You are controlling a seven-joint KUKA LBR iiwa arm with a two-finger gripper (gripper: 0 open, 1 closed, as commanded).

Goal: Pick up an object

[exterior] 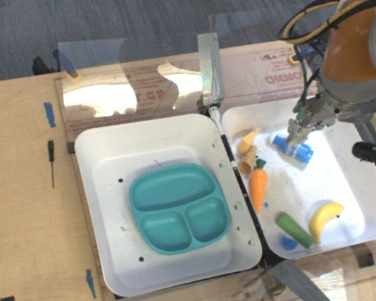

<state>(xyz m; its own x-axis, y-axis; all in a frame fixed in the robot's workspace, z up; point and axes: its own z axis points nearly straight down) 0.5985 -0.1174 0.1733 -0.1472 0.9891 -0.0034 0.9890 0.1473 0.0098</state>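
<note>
The right bin [371, 222] holds several toys. My gripper [297, 133] reaches down at the bin's upper middle, right above a blue object [301, 153] and touching or nearly touching its top. An orange carrot [258, 186] lies along the bin's left wall, with a tan bread piece [246, 145] above it. A green cucumber [294, 229] and a yellow banana [323, 218] rest near the front wall. Part of the blue object is hidden under the gripper.
The left bin [97, 161] holds a teal divided plate [179, 207]. A small blue piece [288, 243] lies by the cucumber. The grey arm with its orange band [351, 47] hangs over the right bin's back right corner. Bare bin floor shows at the right of the banana.
</note>
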